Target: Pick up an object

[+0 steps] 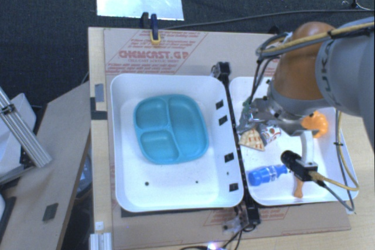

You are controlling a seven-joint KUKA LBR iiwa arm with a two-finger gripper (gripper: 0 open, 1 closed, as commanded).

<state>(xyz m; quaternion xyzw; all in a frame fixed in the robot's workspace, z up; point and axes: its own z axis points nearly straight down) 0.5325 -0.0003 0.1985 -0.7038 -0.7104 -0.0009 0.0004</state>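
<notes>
The fingers [251, 121] hang over the left part of the right bin [272, 191], close to the wall it shares with its neighbour. The metal parts there run together in this view, so I cannot tell how far apart they stand or whether anything is between them.

Just on their near side lies a tan, criss-crossed wedge [252, 140] (it looks like a piece of waffle). A small red and white packet [272, 134] lies against the wedge's right edge. Nearer still, a blue bottle [266, 174] lies on its side.

To the right of the packet an orange toy [317, 123] shows beside the arm [345, 70]. A slim orange piece [299, 188] lies by the bin's near wall. The grey arm, with its orange band, crosses the far right part of that bin.

The left bin [176, 181] holds a blue divided plate [171, 127], lying flat about in its middle, well apart from the fingers. Both bins sit side by side on the tan bench [170, 47].
</notes>
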